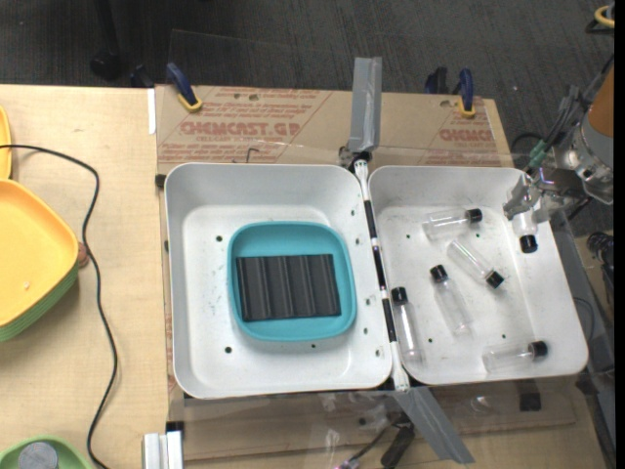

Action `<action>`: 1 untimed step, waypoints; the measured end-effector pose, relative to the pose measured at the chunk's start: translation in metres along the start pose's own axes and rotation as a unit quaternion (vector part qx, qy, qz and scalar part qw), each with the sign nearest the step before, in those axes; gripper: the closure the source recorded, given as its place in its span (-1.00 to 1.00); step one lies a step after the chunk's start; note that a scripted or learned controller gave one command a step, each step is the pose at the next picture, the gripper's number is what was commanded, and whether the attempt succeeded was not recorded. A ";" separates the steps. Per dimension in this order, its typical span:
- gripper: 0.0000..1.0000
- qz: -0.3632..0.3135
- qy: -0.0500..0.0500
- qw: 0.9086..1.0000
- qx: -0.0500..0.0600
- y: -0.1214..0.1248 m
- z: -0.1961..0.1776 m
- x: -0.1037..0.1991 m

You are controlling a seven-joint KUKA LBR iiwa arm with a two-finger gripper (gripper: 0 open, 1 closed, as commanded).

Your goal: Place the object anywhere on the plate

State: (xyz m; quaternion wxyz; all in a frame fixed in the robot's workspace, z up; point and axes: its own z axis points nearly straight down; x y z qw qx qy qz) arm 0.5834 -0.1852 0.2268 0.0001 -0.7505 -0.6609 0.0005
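Nearest you, by the front wall of the shallow white right-hand bin (571, 335), lay a clear plastic vial with a black cap (511, 358). Four more of the same kind were scattered across the bin's floor. A sixth black-capped vial (527, 233) lay by the far right wall, directly beneath the tool (524, 203). That one was probably your object, but you could not tell whether the tool was spread, pressed together or pinching it. To do the pick well, you needed to come straight down across the tube's middle, not its cap. These vials looked smooth, round and light, so an off-centre squeeze would likely have rolled one away or shot it against the wall. After that you had to lift clear of the wall between the bins. The rounded-square teal plastic plate (237, 262) sat well apart in the shallow white left-hand bin (195, 262), on the wooden desk (98, 379). Its dark ribbed insert (288, 286) ran in grooves, so a low release along them would likely have kept the tube from rolling off.
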 end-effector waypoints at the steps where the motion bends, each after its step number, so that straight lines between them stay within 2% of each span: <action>1: -1.00 0.000 0.000 1.000 0.000 0.000 0.000 0.000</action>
